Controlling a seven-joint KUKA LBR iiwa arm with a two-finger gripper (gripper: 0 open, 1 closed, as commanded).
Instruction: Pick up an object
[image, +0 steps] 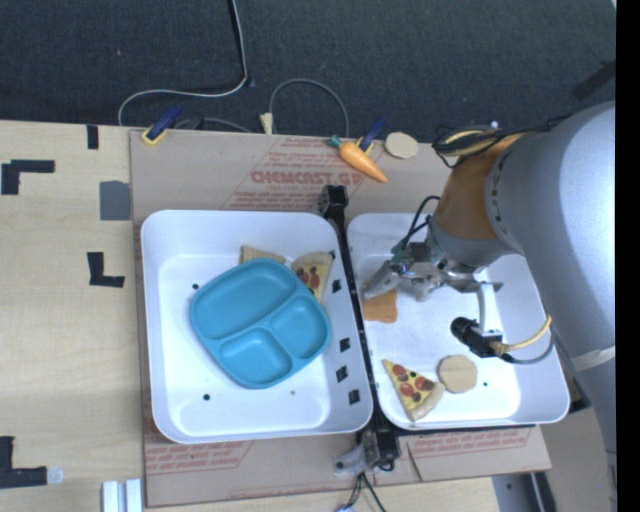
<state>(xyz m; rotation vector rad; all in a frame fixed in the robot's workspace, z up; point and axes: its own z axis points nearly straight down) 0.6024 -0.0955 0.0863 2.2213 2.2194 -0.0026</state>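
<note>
My gripper (393, 279) reaches down into the left part of the right bin (520, 405), close to the divider. Its tip is right over the top edge of an orange toy slice (381, 308) lying on the bin floor; whether it touches the slice is unclear. In the same bin, a toy pizza slice (412, 388) lies near the front and a round tan cookie (459, 374) sits beside it. The left bin (170, 400) holds a blue divided plate (260, 322) resting partly on two more pizza slices (313, 270).
A toy carrot (361, 160) and a round beige piece (402, 146) lie on the cardboard behind the bins. A black divider strip (345, 300) runs between the bins. The arm's grey body (560, 230) overhangs the right bin's right side. Cables lie at the back.
</note>
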